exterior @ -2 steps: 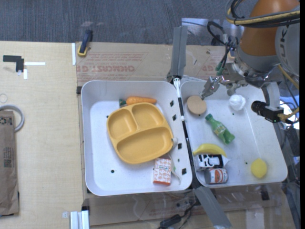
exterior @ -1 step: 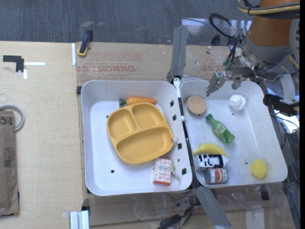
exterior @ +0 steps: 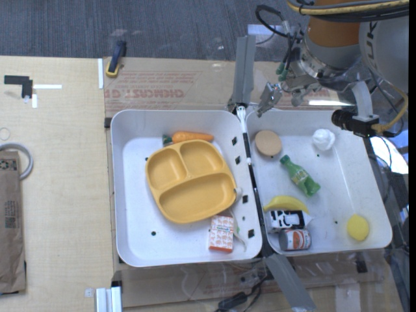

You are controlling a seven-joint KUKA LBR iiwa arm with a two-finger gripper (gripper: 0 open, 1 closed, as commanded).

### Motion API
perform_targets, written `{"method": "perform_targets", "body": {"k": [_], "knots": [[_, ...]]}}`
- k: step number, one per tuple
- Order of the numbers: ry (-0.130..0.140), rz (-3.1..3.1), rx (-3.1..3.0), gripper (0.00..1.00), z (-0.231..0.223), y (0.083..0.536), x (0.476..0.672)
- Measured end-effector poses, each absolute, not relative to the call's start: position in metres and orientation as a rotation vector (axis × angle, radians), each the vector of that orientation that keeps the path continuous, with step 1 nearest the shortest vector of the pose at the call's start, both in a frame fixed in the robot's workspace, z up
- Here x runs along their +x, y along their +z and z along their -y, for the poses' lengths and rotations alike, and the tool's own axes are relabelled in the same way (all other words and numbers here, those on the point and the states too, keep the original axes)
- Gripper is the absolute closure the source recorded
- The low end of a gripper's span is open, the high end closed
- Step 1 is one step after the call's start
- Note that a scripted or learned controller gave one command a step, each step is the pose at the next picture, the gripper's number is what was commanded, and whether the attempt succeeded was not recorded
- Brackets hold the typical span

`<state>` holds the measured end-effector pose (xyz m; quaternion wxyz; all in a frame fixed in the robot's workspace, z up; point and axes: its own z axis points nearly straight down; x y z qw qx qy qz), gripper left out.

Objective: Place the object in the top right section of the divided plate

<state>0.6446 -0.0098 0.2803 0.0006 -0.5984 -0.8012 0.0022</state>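
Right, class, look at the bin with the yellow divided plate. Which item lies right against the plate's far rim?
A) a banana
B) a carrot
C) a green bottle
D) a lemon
B: the carrot lies along the far rim of the yellow divided plate in the left bin, while the banana, green bottle and lemon are all in the right bin.

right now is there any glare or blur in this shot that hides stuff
Camera view: even lighting, soft shadows. Mild glare on the clear sheet over the cardboard. The arm's orange band is soft and out of focus; the yellow divided plate and green bottle stay sharp.
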Motion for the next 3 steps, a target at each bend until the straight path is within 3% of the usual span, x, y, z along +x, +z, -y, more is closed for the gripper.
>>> {"method": "perform_targets", "body": {"k": [1, 2, 3], "knots": [[0.015, 2.517, -1.876, 1.0, 0.01, 0.286, 0.646], [0.006, 2.608, -1.75, 1.0, -0.007, 0.304, 0.638], [0.005, 2.801, -1.416, 1.0, -0.026, 0.189, 0.601]]}}
